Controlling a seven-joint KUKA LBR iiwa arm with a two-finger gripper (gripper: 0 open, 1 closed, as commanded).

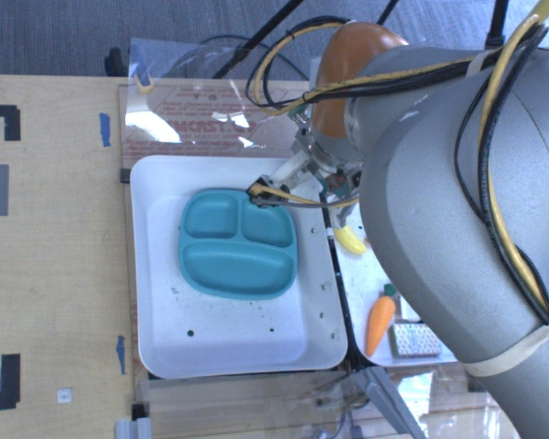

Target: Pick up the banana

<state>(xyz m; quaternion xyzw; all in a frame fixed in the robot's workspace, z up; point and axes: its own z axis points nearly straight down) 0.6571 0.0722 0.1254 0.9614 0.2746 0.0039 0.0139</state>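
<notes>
The banana (350, 239) is a small yellow piece lying in the right bin (364, 265), close to the wall between the two bins. Only part of it shows from under the arm. My gripper (337, 198) hangs just above the banana's far end, over the dividing wall, below the orange wrist band (352, 53). The grey arm covers most of the right bin.
A blue divided plate (238, 243) lies in the left bin (156, 273). An orange carrot (379, 324) and a small checked object (414, 339) sit at the near end of the right bin. Clear plastic sheeting (201, 122) lies behind the bins.
</notes>
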